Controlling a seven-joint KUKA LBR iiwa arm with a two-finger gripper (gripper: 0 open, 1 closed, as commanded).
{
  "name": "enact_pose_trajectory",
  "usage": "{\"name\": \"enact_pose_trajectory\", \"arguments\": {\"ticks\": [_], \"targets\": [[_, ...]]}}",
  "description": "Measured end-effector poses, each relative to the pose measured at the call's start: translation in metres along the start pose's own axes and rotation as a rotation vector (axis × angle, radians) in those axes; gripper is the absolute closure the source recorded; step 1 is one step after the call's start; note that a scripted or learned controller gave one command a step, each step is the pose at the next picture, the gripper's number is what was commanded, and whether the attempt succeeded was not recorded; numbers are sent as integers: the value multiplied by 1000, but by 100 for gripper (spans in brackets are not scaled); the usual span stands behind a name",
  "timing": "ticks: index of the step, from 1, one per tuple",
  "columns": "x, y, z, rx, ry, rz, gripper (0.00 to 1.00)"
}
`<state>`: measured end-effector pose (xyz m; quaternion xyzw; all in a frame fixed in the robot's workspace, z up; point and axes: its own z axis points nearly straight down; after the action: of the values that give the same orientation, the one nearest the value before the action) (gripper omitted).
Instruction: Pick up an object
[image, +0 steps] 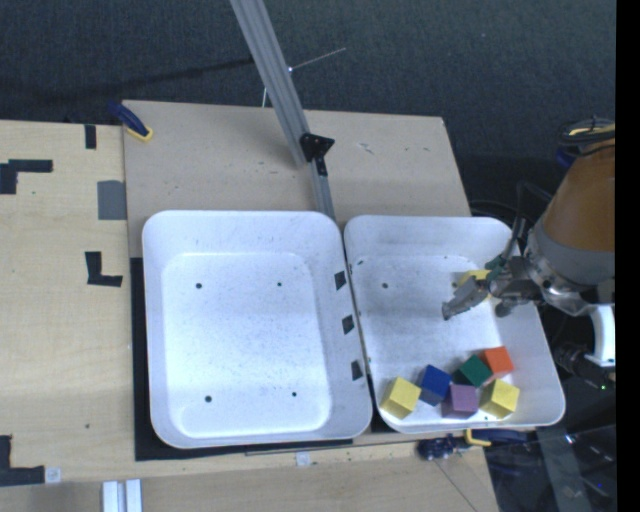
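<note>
Your claw hangs over the right bin, near its right edge and about midway along it. Its dark fingers point left and slightly down, and nothing sits between them. They appear to stand a little apart, so treat the claw as open and empty.

The blocks you could pick are not under it. They sit bunched in the right bin's near right corner: a yellow block at the left end, then a blue block, a purple block, a green block, an orange block and a second yellow block by the rim.

The main risk is the crowding. The blocks touch or nearly touch, so a finger coming down may land on top of a neighbour rather than beside the chosen one, or shove the cluster against the bin wall and close on nothing. The blocks closest to the rim are worse, since the wall leaves little room for a finger. The yellow block at the left end looks the most open.

Several things are hard to judge. You cannot tell the claw's height above the bin floor from this slanted view. The wrist and arm are cut off at the right. Which blocks actually touch is unclear.
</note>
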<state>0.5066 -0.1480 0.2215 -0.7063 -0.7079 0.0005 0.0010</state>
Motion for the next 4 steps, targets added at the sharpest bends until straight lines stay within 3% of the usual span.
{"name": "enact_pose_trajectory", "arguments": {"ticks": [1,3,4], "targets": [[0,0,0,0,0,0,0],[6,-7,128,7,1,1,0],[6,-8,130,1,0,2,0]]}}
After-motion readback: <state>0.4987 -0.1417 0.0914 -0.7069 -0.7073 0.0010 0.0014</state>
